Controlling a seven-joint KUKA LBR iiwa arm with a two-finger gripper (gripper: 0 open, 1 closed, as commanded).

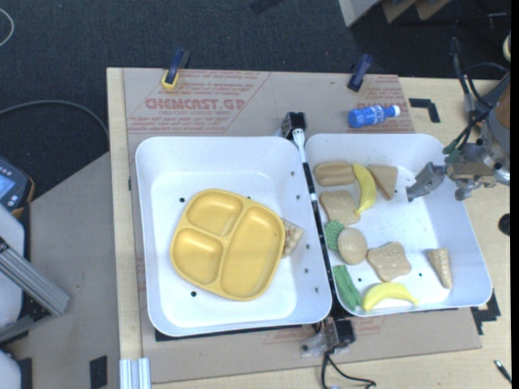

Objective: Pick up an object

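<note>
Targets are toy foods in the right bin (466, 241): bananas (388, 297), bread slice (388, 259), potato (352, 245), wedge (384, 179) nearest the gripper (428, 181). Likely light hollow plastic, stiff, smooth and a bit slippery; best pinched across the narrow width, e.g. mid-banana. Gripper sits at the bin's upper right, above the floor, nothing between the jaws; jaws look slightly apart, opening narrow. Left bin (154, 217) holds a yellow divided plate (227, 243); blue bottle (373, 116) lies on the table behind

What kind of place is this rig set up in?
Probably a robotics lab bench: two white bins clamped to a paper-covered board, toy food such as a banana, and a yellow divided tray.
</note>
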